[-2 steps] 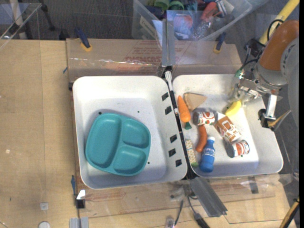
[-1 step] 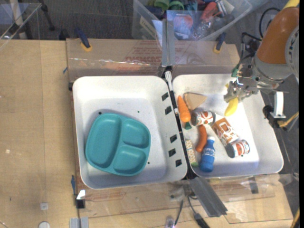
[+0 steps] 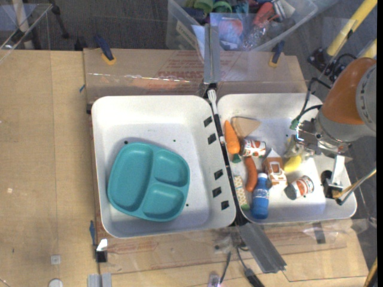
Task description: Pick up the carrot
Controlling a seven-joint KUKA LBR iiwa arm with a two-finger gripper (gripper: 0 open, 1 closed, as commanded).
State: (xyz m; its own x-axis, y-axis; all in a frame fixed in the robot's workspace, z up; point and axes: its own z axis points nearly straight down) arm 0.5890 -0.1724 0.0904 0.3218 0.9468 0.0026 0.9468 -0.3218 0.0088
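The carrot [image 3: 231, 137], orange with a green stub at its near end, lies along the left wall of the right bin [image 3: 281, 109], beside a tan wedge [image 3: 245, 124]. My gripper [image 3: 302, 150] hangs over the right half of that bin, well to the right of the carrot and close above a yellow item [image 3: 292, 164]. Nothing of the carrot is near it. The grey arm with its orange band [image 3: 353, 94] reaches in from the right.
Near the carrot lie a small can [image 3: 255, 148], a reddish sausage [image 3: 251, 171], a blue bottle [image 3: 261, 197], a small carton [image 3: 275, 172] and another can [image 3: 300, 188]. The left bin [image 3: 119, 115] holds a teal divided plate [image 3: 149, 182].
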